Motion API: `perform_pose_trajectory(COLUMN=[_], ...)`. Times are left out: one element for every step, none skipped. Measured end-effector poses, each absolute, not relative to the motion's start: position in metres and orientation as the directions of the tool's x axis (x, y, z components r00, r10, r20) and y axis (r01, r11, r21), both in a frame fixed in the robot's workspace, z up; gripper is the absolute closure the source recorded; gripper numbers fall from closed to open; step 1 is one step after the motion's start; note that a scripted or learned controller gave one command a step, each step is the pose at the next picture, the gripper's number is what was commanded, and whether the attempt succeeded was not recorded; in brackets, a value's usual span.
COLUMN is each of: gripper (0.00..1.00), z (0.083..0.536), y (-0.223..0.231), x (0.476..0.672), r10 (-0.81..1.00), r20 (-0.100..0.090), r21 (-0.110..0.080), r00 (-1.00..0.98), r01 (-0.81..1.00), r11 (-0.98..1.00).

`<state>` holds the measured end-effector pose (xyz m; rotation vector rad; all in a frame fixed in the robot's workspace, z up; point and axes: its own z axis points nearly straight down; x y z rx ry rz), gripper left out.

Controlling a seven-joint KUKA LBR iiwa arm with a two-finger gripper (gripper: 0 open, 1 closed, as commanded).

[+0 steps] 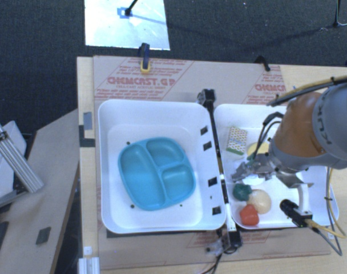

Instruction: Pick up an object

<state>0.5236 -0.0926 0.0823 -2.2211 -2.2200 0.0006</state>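
— Behind the bins, what is the cardboard (162, 76) reading?
— "CHEMCAST" is showing twice in red.
— What is lying in the right bin (310, 114)?
— One green ball (241, 192), one cream ball (259, 200), one red ball (249, 215), one patterned packet (237, 140).
— And the gripper (246, 172)?
— Hovering just above the green ball; its grip is unclear. One blue tray (156, 173) is sitting in the left bin (113, 153).

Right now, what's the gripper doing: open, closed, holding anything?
Gripper: low in the right bin, just above the dark green object; nothing visibly held, and open or closed cannot be told from this view.
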Motion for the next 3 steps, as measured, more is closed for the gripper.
perform_pose_trajectory(gripper=[1.00,1.00,1.00], z=[0.095,0.159,0.216], y=[-0.093,-0.091,-0.099], x=[0.525,0.528,0.536], r10=[1.000,1.000,1.000], r20=[0.000,-0.001,-0.002], r21=[0.002,0.008,0.007], r00=[0.000,-0.004,-0.004], r01=[1.000,1.000,1.000], r11=[0.000,0.004,0.004])
